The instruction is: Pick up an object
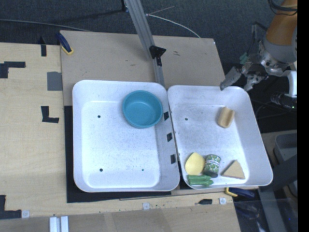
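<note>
The gripper is hanging open and holding nothing, just past the right bin's far right corner, likely getting ready to grab the tan block.

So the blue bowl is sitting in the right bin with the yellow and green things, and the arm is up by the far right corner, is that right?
Not quite. The camera view shows the blue bowl in the left bin, alone. The yellow and green things lie in the right bin, and the gripper is indeed by that bin's far right corner.
</note>
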Available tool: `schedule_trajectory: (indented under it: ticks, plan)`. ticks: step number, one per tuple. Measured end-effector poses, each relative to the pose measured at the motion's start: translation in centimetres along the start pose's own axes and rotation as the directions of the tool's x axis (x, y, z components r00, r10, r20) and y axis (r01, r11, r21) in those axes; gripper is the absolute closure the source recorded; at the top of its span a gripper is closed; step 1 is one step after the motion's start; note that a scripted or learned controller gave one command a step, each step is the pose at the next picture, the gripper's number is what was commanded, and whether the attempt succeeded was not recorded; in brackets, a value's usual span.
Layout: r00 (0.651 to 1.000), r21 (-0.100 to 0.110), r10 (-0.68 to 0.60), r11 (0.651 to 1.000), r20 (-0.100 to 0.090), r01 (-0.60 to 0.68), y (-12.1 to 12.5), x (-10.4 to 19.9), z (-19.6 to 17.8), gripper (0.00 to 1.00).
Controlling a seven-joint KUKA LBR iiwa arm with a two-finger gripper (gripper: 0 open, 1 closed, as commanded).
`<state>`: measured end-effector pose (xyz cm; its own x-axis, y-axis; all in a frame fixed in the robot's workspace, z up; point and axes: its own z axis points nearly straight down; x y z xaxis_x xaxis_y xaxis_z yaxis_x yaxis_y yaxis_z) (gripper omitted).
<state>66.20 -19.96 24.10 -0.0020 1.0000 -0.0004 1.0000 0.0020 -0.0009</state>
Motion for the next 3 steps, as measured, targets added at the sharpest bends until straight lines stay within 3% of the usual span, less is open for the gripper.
schedule_trajectory:
  ticks: [2, 3]
  plan:
    - [1.000, 0.005, 0.000, 1.000, 0.000, 0.000, -1.2, 0.6, 10.0, 0.00]
    - [1.000, -0.004, 0.000, 1.000, 0.002, 0.000, -1.1, 0.6, 13.7, 0.00]
